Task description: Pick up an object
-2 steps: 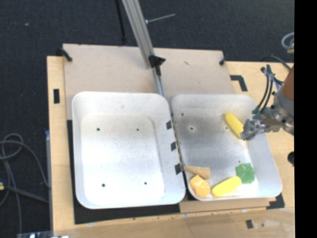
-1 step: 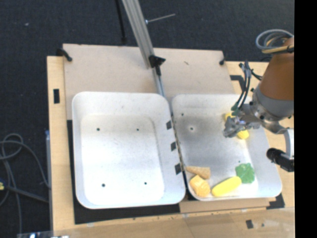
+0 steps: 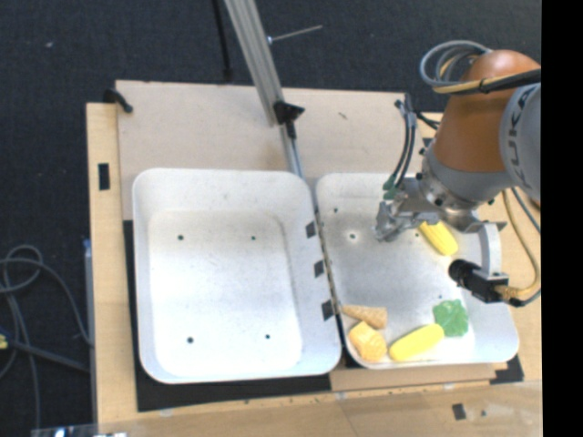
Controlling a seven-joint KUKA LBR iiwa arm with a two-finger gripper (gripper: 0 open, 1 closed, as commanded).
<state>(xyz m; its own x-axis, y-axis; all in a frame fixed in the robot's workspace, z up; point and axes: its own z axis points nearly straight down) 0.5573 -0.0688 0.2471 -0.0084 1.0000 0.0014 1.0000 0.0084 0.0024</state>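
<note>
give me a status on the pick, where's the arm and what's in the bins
Gripper low over the right bin, nothing seen held. Nearest piece: small yellow block beside it. Tan cone, yellow chunk, yellow oblong, green piece along near edge.

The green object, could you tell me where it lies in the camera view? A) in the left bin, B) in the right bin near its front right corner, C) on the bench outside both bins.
B: the green object rests inside the right bin, beside the long yellow piece.
</note>
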